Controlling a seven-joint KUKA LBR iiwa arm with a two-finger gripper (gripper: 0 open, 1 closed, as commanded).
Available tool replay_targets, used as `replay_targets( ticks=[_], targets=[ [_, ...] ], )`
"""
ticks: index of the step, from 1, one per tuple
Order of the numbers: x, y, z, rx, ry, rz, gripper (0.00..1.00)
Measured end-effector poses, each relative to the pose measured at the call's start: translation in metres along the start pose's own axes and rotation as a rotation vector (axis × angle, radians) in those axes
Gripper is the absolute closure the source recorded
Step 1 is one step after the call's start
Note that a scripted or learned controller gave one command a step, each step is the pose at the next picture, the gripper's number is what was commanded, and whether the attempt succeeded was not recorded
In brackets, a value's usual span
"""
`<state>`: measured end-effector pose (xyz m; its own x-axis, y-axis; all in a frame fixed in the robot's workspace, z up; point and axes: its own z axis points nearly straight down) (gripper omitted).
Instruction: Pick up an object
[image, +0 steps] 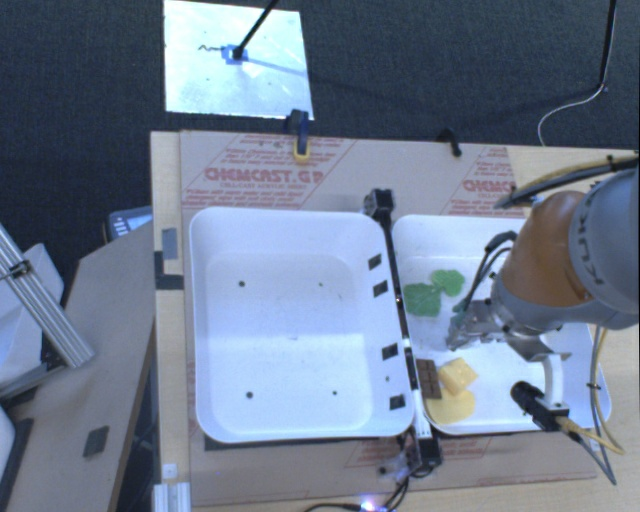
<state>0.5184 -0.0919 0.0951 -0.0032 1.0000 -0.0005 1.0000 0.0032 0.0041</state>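
The right bin (430, 232) holds two green leaf-like pieces (424, 298) near its left wall, one of them (448, 281) slightly farther back. A yellow block (459, 376) lies toward the front on a flat yellow disc (450, 407). A small brown bar (428, 378) rests against the left wall beside them. My gripper (463, 330) hangs low over the bin's middle, between the green pieces and the yellow block. The orange-banded wrist (545, 265) hides the bin's right part.
The left bin (290, 320) stands beside the right one, with a black-clipped divider rim (392, 300) between them. A shiny metal plate (237, 60) lies beyond the bench, and an aluminium rail (40, 310) stands at the far left.
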Motion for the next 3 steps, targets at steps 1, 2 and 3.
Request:
replay_targets(
  ticks=[1,2,3],
  targets=[
    [-0.013,0.032,-0.259,-0.018,-0.004,-0.002,1.0],
    [0.012,0.044,-0.432,-0.016,-0.002,-0.005,1.0],
    [-0.002,0.007,-0.441,0.0,0.0,0.002,1.0]
  ],
)
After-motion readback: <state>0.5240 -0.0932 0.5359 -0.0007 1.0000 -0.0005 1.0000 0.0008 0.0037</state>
